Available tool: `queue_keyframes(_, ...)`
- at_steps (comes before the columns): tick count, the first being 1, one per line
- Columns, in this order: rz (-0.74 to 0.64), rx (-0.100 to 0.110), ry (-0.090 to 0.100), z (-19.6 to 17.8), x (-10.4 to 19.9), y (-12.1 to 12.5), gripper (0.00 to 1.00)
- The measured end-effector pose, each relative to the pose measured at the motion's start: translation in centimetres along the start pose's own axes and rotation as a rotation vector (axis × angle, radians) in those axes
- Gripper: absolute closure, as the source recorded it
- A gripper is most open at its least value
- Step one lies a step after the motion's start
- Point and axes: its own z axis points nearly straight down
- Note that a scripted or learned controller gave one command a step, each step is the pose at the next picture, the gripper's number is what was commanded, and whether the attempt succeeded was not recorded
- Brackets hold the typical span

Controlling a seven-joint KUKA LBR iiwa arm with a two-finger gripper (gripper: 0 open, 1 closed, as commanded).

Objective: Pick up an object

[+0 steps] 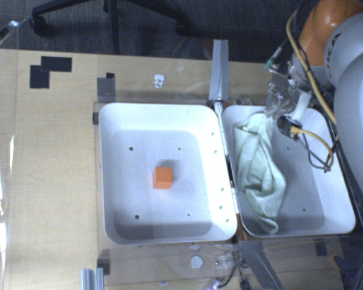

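Hanging over the top of the right bin, our gripper sits at the upper end of a pale green cloth; we cannot tell whether it has the fabric. The cloth trails down along the bin's left wall, drawn upward toward the gripper, which suggests a lift from that end. An orange cube rests alone in the left bin on the bench.

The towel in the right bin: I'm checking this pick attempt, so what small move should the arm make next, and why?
Probably a short, slow lift straight up. The gripper sits at the top end of the pale towel, whose upper corner rises toward it, while the rest lies crumpled in the right bin. A lift would show whether the cloth follows.
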Motion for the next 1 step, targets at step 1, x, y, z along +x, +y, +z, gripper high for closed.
queue_keyframes(1, 0.048, 0.001, 0.0, -1.24, -0.1, 0.04, 1.0)
